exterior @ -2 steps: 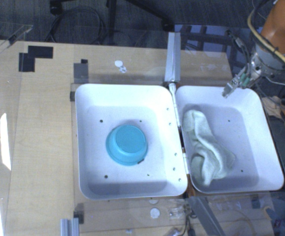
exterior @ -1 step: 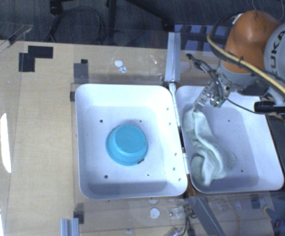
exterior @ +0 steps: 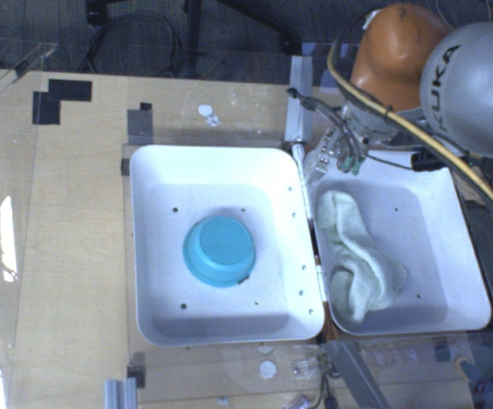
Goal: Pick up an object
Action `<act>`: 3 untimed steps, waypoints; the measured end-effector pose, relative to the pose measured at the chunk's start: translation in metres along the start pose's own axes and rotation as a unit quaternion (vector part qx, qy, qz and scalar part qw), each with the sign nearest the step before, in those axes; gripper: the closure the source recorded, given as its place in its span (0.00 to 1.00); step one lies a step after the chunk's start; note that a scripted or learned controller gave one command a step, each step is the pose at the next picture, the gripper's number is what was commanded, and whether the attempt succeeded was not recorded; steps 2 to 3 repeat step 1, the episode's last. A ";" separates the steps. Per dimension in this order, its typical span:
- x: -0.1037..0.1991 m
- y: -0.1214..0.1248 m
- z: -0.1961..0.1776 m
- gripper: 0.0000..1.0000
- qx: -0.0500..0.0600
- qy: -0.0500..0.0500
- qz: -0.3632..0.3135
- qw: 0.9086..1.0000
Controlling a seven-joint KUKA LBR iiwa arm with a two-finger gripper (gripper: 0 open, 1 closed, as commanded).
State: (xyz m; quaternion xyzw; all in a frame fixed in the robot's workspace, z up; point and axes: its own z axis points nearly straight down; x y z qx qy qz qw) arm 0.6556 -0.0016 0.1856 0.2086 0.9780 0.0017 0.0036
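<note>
A pale crumpled cloth lies in the right bin, along its left side. A round blue bowl rests upside down in the middle of the left bin. My gripper hangs over the far left corner of the right bin, just above the cloth's top end and apart from it. I see nothing held in it. The grey arm with its orange band reaches in from the upper right.
The two white bins sit side by side on the wooden bench, joined by a narrow divider. Cables run from the wrist across the far edge of the right bin. A metal bracket stands behind the bins.
</note>
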 end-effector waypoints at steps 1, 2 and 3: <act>0.020 0.052 -0.007 1.00 0.000 0.000 0.141 0.990; 0.020 0.052 -0.007 1.00 0.000 0.000 0.141 0.990; 0.020 0.052 -0.007 1.00 0.000 0.000 0.141 0.990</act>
